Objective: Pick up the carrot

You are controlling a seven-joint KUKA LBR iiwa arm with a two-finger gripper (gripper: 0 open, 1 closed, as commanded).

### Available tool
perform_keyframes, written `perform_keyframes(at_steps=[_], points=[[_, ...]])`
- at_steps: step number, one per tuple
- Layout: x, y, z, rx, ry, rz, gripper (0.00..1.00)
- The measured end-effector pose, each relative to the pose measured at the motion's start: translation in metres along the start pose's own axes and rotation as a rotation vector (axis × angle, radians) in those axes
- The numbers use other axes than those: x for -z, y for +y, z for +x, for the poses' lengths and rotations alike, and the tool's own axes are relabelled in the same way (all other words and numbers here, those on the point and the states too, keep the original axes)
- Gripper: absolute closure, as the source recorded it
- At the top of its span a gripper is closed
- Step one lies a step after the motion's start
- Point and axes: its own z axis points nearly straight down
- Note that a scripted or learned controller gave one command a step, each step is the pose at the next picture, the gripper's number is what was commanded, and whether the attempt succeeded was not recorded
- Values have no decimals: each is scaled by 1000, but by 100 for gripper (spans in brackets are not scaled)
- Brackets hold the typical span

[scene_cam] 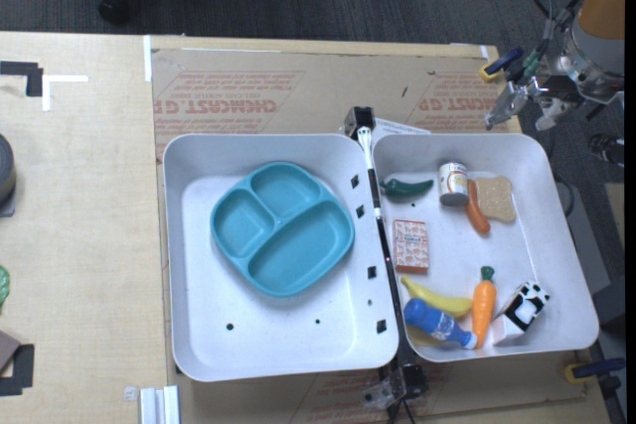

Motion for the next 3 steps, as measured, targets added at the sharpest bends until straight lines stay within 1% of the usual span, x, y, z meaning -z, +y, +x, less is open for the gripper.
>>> perform_keyframes(at_steps=[1, 2, 3], points=[[-58, -64, 16, 153, 1, -1, 0], [-106, -134, 27, 298, 1, -2, 0], [-133, -177, 46, 626, 1, -5, 0]])
